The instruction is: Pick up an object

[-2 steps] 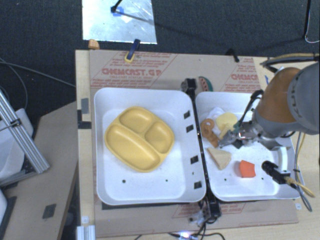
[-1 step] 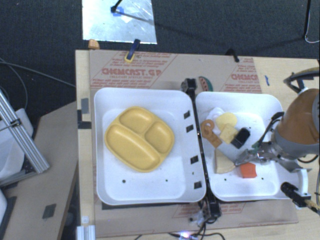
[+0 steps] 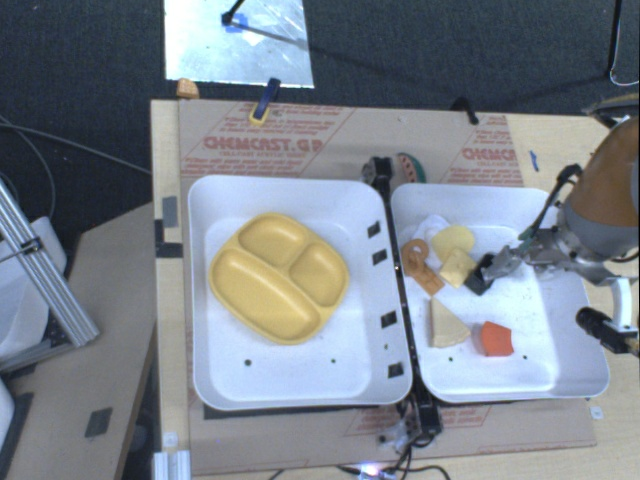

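Yellow, tan and orange bits of toy food lie bunched in the left half of the right bin (image 3: 575, 363): a pale yellow round (image 3: 453, 239) near the top, a small yellow block (image 3: 456, 266) just below it, a brown ring (image 3: 414, 253) and a brown strip (image 3: 427, 279) at the left, a cream wedge (image 3: 447, 325) lower down, and an orange-red cube (image 3: 495, 339) beside the wedge.

The hand (image 3: 478, 274) sits low in this bin with its dark tip touching or just short of the yellow block; whether it is apart or together I cannot tell, and nothing can be seen gripped in it.

The likely failure, as I judge it, is crowding. The block, round, ring and strip lie so close that closing there could nip an edge and let it slip, or push the pieces toward the bin's left wall. The block is small and may squirt out sideways. A slanted approach adds to that risk.

The arm (image 3: 605, 203) comes in from the right, its wrist over the bin's right side, the hand angled down and leftward.

The left bin (image 3: 215, 368) holds a yellow divided plate (image 3: 278, 277); both bins rest on the desk (image 3: 330, 128).
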`<state>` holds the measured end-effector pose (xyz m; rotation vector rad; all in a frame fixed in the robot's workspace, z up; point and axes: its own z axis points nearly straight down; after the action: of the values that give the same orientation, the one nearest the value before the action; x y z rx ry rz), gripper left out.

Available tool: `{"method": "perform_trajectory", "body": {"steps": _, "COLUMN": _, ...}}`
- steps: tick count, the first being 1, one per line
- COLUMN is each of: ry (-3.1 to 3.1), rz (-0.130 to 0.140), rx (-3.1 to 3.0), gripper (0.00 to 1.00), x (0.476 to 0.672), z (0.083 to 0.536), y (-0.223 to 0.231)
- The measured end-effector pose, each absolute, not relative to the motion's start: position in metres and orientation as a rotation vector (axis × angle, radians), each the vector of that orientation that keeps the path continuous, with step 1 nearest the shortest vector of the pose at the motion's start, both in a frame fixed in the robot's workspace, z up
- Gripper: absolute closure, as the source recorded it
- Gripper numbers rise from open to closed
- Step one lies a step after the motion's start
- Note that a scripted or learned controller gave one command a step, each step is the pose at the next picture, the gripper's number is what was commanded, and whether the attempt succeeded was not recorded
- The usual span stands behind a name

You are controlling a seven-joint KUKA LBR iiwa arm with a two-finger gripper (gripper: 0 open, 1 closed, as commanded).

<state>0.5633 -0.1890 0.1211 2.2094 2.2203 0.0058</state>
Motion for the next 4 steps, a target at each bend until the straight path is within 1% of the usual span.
{"method": "perform_trajectory", "body": {"steps": 1, "ry": 2.227, "rz": -0.003, "rx": 2.227, "gripper": 0.0, "x": 0.496, "z": 0.082, "y": -0.163}}
{"method": "perform_trajectory", "body": {"steps": 2, "ry": 2.218, "rz": 0.005, "rx": 2.209, "gripper": 0.0, "x": 0.558, "z": 0.136, "y": -0.209}}
{"method": "perform_trajectory", "body": {"steps": 3, "ry": 2.226, "rz": -0.002, "rx": 2.228, "gripper": 0.0, "x": 0.483, "z": 0.082, "y": -0.18}}
{"method": "perform_trajectory", "body": {"steps": 4, "ry": 2.221, "rz": 0.003, "rx": 2.218, "gripper": 1.0, "x": 0.488, "z": 0.095, "y": -0.182}}
